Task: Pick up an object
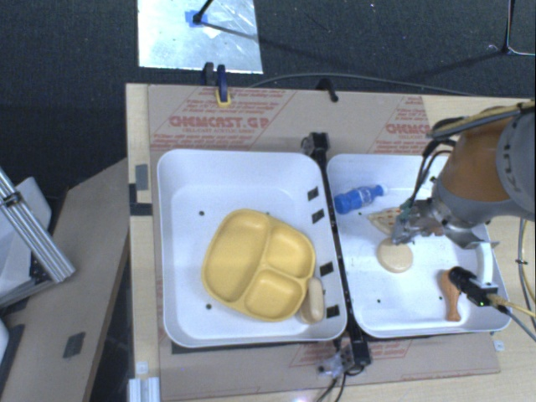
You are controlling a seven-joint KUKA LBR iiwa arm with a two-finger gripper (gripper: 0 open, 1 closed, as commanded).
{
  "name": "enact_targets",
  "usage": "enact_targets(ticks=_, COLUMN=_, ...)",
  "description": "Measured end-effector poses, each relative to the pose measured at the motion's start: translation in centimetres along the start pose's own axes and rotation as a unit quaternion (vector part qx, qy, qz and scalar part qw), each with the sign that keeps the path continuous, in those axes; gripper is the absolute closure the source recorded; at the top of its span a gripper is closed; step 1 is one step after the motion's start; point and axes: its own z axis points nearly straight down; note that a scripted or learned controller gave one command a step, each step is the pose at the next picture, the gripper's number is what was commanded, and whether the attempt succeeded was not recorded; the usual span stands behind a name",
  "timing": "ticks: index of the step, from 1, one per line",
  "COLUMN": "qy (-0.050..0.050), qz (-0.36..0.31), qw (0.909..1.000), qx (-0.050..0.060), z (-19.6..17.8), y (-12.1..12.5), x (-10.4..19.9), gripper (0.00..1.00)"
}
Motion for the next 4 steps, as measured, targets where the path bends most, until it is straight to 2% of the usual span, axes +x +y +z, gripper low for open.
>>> enact_targets(ticks=1, qy=-0.001, qz=-0.001, qw=1.0000, qx=0.001, z=-4.8, y=0.0, x=0.8, gripper=1.00)
enact_targets(ticks=2, qy=-0.001, qz=-0.001, qw=1.0000, qx=0.000, z=-11.1, y=-0.3, x=0.7, gripper=1.00)
enact_targets(ticks=3, qy=-0.001, qz=-0.001, qw=1.0000, qx=0.000, z=-15.6, y=0.3, x=0.3, gripper=1.00)
enact_targets(ticks=4, qy=0.001, qz=-0.003, qw=1.0000, qx=0.002, z=-15.5, y=0.7, x=5.3, gripper=1.00)
